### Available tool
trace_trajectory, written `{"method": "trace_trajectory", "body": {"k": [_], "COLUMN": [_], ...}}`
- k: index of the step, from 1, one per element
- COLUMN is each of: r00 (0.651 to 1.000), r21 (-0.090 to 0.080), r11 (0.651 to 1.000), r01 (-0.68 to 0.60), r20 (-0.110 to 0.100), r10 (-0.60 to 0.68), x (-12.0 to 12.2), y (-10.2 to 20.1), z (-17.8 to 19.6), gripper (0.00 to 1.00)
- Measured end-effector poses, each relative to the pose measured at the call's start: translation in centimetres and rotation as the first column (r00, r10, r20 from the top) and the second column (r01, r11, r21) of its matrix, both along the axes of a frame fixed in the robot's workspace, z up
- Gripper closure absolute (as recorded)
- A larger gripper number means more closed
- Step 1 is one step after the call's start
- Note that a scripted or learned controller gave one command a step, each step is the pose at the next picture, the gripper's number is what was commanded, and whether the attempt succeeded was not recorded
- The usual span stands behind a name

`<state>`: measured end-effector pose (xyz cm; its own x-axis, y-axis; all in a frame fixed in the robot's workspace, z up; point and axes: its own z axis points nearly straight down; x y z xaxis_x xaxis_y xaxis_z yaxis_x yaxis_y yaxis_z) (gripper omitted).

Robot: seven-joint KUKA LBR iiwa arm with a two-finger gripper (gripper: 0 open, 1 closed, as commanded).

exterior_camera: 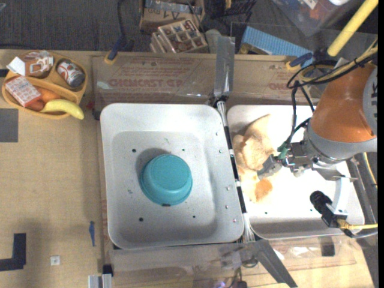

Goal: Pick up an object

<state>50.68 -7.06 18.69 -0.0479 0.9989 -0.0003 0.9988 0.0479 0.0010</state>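
I see the gripper (271, 165) low in the right bin (300, 218), by tan objects (252, 146) near its left wall; I cannot tell its state.

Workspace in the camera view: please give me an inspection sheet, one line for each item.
Surface: bench with two white bins, left bin and right bin, side by side.
Job's things: teal bowl, upside down, in the left bin; tan lumpy object and small orange object in the right bin.
Clutter: yellow tray at far left, holding a banana and small packages.
Grippers: gripper low over the right bin, between the tan and orange objects; finger state cannot be told.
Cables: black cables hang beside the arm.
Surroundings: cardboard sheet behind the bins; boxes on the floor beyond.
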Motion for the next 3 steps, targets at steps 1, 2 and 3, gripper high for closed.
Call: {"method": "trace_trajectory", "body": {"k": [1, 2, 3], "r00": [0.998, 0.996, 0.996], "r21": [0.001, 0.001, 0.001], "r11": [0.998, 0.996, 0.996], "r01": [0.057, 0.087, 0.091], "r20": [-0.003, 0.006, 0.011], "r10": [-0.057, -0.087, -0.091], "x": [0.4, 2.7, 2.8], "y": [-2.5, -2.4, -2.5], "z": [-7.5, -9.8, -8.7], "gripper": [0.00, 0.00, 1.00]}}
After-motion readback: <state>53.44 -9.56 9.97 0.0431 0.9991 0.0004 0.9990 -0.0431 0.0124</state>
